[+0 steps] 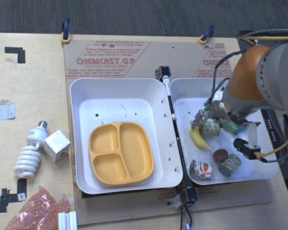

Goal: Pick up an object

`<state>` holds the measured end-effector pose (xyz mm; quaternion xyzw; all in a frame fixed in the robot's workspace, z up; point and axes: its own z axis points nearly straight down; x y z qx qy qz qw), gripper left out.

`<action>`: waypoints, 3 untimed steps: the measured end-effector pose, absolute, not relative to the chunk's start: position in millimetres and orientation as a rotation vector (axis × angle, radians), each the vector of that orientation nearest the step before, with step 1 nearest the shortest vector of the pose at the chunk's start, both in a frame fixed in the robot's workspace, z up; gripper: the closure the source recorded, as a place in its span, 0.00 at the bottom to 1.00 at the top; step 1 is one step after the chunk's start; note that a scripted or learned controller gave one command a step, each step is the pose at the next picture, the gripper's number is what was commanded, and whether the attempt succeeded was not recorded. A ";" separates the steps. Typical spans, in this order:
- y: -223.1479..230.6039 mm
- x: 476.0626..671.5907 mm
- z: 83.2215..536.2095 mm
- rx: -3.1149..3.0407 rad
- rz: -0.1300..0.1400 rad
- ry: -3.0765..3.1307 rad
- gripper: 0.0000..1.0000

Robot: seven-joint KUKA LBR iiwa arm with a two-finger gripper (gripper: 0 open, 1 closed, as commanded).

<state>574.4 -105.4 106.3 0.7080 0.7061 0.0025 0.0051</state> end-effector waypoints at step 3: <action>-89.9 643.0 192.4 2.218 -0.001 2.223 1.00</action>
